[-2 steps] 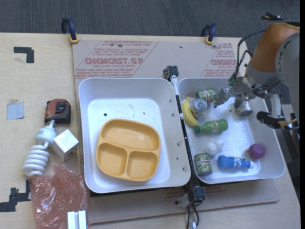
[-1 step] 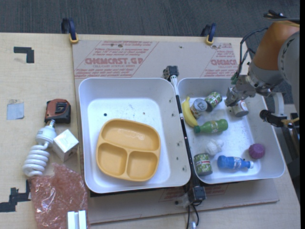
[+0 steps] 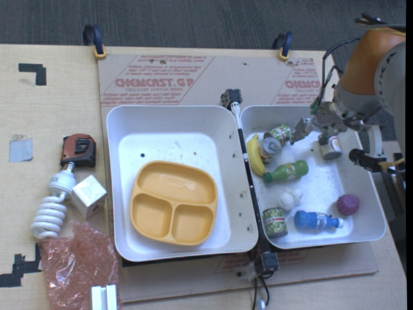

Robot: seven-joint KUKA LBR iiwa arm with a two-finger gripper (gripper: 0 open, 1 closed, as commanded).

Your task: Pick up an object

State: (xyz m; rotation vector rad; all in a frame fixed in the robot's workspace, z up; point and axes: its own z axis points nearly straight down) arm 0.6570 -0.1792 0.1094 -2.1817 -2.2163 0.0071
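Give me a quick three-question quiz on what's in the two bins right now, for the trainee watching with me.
1. True or false: the yellow divided tray lies in the left bin.
2. Which thing in the right bin sits closest to the divider between the bins?
A. the purple ball
B. the banana
C. the blue bottle
3. Fill in: the green bottle lies on its ____.

Key:
1. True.
2. B.
3. Side; it lies flat, just right of the banana. The gripper is above the right bin's far end, near a small can.
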